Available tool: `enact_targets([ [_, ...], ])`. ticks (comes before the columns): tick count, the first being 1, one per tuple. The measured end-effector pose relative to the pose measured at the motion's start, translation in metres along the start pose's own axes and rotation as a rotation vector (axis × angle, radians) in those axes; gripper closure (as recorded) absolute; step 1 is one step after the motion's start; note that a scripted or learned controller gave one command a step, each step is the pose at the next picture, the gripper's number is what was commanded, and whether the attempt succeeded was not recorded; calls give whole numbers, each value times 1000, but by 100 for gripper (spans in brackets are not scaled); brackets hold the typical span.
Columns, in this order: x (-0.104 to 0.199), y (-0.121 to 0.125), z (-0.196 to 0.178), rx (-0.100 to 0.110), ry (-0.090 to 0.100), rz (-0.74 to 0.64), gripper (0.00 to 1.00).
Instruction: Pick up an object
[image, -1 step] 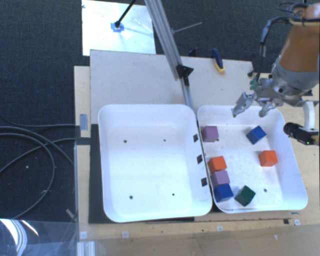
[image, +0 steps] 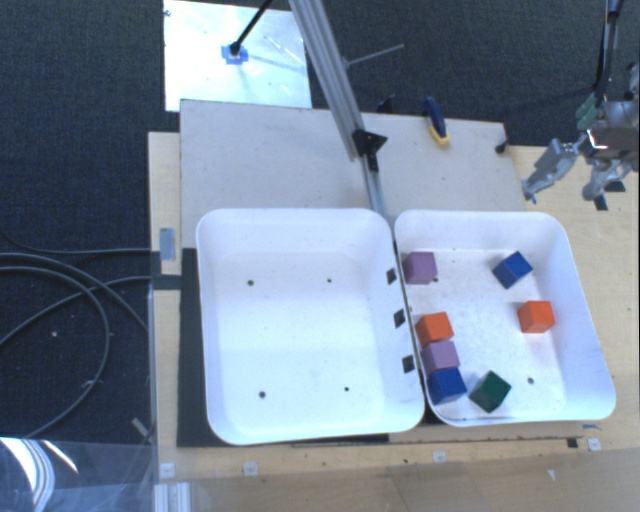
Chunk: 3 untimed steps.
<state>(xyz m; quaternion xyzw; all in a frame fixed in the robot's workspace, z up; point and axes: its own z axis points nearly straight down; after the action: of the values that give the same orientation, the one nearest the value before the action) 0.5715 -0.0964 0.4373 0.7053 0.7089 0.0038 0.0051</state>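
I see the grey end effector (image: 572, 178) at the upper right, above the counter (image: 300, 150) and just outside the far rim of the right white plastic bin (image: 590, 300). Its two fingers stand apart with nothing between them. Inside this bin lie seven small cubes: a purple one (image: 419, 267), a blue one (image: 512, 269) turned cornerwise, an orange one (image: 536, 316), another orange (image: 434, 327), a second purple (image: 440, 355), a dark blue (image: 446, 384) and a green (image: 490, 391), also turned cornerwise. The cubes have no long axis.
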Motion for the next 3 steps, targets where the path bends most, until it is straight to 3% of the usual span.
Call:
enact_targets([
  [1, -51, 57, 51, 11, -1, 7, 0],
  [2, -26, 87, 140, 17, 3, -1, 0],
  [3, 24, 28, 221, 22, 5, -2, 0],
])
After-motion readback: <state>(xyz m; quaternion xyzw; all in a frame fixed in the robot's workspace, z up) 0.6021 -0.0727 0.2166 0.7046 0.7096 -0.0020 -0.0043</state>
